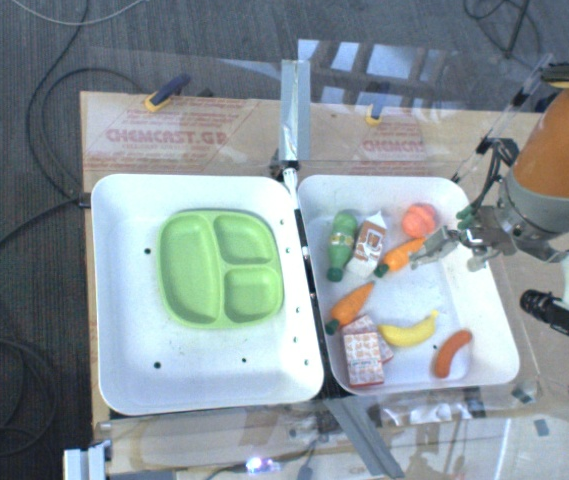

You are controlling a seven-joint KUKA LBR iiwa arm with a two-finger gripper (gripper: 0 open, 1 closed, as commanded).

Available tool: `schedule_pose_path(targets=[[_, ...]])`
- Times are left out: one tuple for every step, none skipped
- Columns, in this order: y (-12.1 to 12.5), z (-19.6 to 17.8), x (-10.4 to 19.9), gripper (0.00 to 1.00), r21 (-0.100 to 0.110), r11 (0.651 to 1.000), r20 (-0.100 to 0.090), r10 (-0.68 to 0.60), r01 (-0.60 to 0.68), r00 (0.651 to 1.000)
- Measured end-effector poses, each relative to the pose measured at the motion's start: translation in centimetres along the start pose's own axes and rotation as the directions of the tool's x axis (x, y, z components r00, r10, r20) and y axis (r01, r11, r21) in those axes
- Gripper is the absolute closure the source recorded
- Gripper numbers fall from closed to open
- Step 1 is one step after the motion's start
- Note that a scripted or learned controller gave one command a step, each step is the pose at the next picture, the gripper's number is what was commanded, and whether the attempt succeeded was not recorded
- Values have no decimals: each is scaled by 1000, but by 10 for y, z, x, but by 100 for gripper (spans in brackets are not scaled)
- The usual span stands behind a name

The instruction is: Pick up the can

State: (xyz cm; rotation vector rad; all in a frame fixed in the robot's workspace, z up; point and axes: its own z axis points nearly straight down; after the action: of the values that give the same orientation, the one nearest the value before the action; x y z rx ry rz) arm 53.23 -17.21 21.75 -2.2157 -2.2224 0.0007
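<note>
The right bin holds several toy foods. A small brown and white container stands near its back left; whether it is a can or a carton I cannot tell. Beside it lies a green bottle. An orange carrot lies just right of the container, and a round peach-coloured fruit sits behind it. My gripper hangs low over the bin's middle right, pointing left, its tip next to the carrot's upper end. Nothing shows in its grip.
A second carrot, a red box, a banana and a sausage fill the right bin's front. The left bin holds a green divided plate. Cables run along the right edge.
</note>
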Motion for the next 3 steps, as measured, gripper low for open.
schedule_pose_path(targets=[[5,-43,10,0,-3,996,0,-92,92,996],[53,95,25,0,-14,1000,5,-24,24,1000],[136,128,32,0,-6,967,11,253,-253,967]])
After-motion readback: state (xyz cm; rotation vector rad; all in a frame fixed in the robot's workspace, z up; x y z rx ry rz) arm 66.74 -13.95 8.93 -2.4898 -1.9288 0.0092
